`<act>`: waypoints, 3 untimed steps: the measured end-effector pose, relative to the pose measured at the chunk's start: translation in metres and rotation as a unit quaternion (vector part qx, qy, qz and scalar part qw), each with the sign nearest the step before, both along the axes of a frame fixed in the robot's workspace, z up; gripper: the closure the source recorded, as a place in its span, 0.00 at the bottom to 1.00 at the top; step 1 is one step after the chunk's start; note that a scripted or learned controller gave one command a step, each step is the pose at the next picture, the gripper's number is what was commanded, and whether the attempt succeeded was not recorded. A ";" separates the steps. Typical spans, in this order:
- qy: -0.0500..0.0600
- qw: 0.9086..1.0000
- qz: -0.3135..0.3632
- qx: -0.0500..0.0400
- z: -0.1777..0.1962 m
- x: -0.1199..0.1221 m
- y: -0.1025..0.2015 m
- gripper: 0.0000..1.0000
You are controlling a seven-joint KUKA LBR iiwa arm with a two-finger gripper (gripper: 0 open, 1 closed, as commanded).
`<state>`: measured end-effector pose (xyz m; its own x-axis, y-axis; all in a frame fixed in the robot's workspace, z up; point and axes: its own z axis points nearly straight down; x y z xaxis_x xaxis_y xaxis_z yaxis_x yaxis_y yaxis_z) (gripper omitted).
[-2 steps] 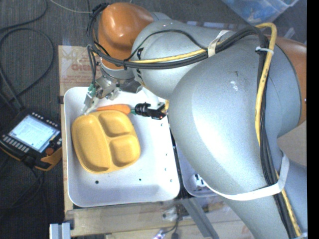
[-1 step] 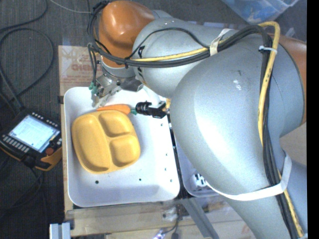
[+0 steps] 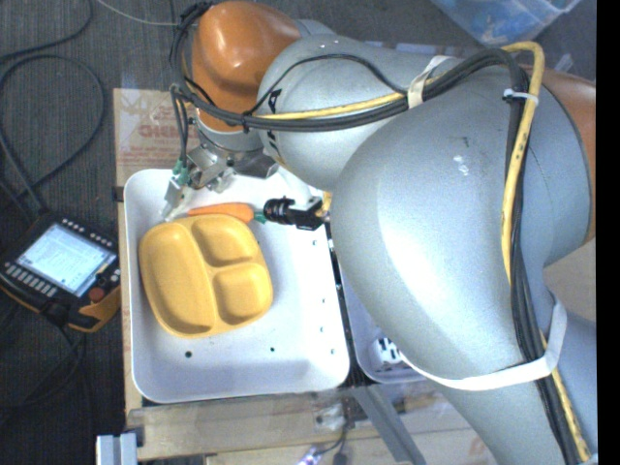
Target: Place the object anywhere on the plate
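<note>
A yellow plate [image 3: 205,276] with three compartments lies in the left white bin [image 3: 242,366]. An orange carrot [image 3: 223,212] lies lengthwise along the plate's far rim; whether it rests on the rim or on the bin floor beside it I cannot tell. My gripper [image 3: 180,190] reaches down at the bin's far left corner, just above and left of the carrot's left end. Nothing visible sits between it and the carrot, and I cannot make out contact.
The grey arm covers most of the right bin [image 3: 373,356], where a small black-and-white thing [image 3: 388,350] peeks out. A printed cardboard sheet [image 3: 145,124] lies behind the left bin. A handheld screen unit [image 3: 63,269] sits on the floor at left.
</note>
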<state>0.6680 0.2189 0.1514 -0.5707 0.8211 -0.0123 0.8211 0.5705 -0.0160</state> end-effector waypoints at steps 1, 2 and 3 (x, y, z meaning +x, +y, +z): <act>-0.001 0.999 0.041 0.007 -0.024 -0.001 0.007 0.00; 0.000 0.999 0.041 0.006 -0.017 -0.001 0.007 1.00; 0.000 0.999 0.041 0.006 -0.017 -0.001 0.007 0.00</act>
<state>0.6671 0.2254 0.1340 -0.6354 0.7722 -0.0035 0.7721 0.6354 -0.0091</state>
